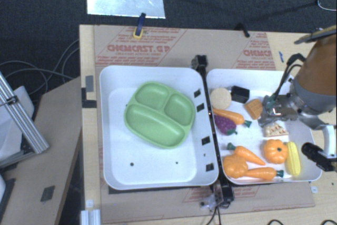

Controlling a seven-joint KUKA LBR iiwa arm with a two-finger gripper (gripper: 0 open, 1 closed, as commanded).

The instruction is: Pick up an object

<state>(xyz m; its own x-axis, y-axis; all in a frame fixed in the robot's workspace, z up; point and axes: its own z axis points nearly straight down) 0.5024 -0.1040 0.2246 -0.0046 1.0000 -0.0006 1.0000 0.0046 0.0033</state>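
I am reaching in from the right, my gripper (275, 112) hanging over the right bin (253, 77). The divided plate (159, 114) is lying in the left bin (113, 129). The pumpkin (275, 150) is sitting beside the corn (293, 158), the carrots (253, 163) lying to their left, the round bun (220, 97) behind them.

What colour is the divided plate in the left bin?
Light green, seen clearly in the camera view.

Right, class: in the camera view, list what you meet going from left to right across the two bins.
Green divided plate → round beige ball → purple grapes → small black block → orange pumpkin → yellow corn.
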